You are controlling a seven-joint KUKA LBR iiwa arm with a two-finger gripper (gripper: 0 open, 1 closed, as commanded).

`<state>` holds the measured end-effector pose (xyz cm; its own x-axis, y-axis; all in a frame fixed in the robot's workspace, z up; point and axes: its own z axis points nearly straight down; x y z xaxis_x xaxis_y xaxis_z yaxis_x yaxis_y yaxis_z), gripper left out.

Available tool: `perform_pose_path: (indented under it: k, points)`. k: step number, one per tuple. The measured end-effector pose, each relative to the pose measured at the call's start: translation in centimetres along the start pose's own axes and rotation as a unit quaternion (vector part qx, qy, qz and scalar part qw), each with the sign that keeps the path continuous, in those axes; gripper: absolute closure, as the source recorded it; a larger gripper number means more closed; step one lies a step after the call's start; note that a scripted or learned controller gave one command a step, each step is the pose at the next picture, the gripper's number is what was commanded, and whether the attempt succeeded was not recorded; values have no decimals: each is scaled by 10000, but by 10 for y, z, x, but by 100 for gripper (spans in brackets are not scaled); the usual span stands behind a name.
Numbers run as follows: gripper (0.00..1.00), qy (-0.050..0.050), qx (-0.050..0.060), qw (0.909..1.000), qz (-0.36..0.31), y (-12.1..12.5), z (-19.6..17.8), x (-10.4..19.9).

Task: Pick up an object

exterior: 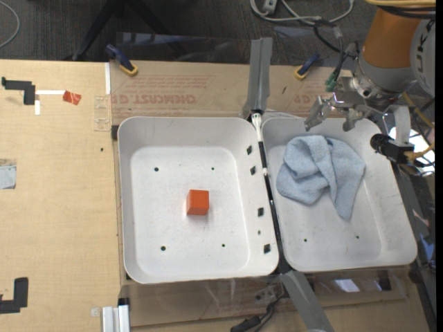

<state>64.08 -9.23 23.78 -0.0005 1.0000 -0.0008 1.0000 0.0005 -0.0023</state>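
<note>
**A:** While the arm hangs over the far edge of the right bin (408,254), you're at the approach step, nothing lifted yet. The gripper (337,114) sits above the rim, its two fingers spread apart and bare, nothing between them.

**B:** So what do you go for?

**A:** I'd judge the blue cloth (322,173) the handiest. It lies crumpled in the right bin's far half, just beside and below the gripper. You need to bring the claw down and toward the near side, onto a raised fold, then close.

**B:** And the other choice?

**A:** The orange block (198,203) rests near the middle of the left bin (138,254), well apart from the gripper. To reach it you'd have to cross the divider (261,151) between the bins.

**B:** Anything in the way?

**A:** Cables trail near the wrist, and the cloth is limp, so a shallow pinch may slip off.
</note>
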Motion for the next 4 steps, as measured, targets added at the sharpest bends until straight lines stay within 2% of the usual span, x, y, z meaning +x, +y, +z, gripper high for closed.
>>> perform_pose_path:
  k: [1,2,3,4]
  points:
    - [0,-6,-34,9999,-141,3,143,-26]
    - [100,-13,-44,9999,-121,3,133,-28]
    - [100,-8,-16,9920,-1263,18,42,-16]
    - [100,-1,2,9934,-1148,17,89,-61]
